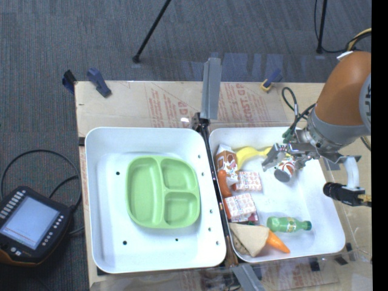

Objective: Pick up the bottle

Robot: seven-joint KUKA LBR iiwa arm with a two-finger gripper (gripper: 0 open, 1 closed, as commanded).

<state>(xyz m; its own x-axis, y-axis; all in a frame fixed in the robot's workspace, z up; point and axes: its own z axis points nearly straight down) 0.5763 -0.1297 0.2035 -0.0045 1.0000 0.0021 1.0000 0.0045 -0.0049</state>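
One bottle (289, 225), one green tray (162, 191) — gripper (285, 164) pinching a cup (284, 171).

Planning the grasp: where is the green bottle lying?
The green plastic bottle lies on its side near the right white bin's front edge, just above the orange carrot.

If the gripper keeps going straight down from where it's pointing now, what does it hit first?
Probably the small cup right under the gripper, not the green bottle, which lies nearer the bin's front edge. Depth is hard to judge from this slanted view.
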